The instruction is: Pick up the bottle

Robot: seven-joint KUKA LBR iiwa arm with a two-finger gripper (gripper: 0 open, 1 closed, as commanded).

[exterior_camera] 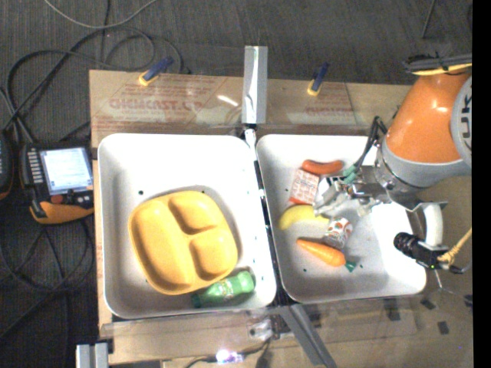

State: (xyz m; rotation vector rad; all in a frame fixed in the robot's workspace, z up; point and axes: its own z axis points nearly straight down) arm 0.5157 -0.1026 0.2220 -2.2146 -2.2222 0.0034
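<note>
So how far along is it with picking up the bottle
Nothing looks done yet. The green bottle lies on its side in the left bin, by the yellow divided plate. The claw is over the right bin, among the carrot, banana and sausage, nowhere near the bottle. Left: cross to the left bin, grasp the bottle and lift.

The arm (pixel 430 129) runs off the right edge; the gripper (pixel 337 198) is too blurred to read its fingers

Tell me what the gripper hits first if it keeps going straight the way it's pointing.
Probably the small carton or banana just below the gripper in the right bin; depth is unclear. The bottle lies in the other bin.
</note>
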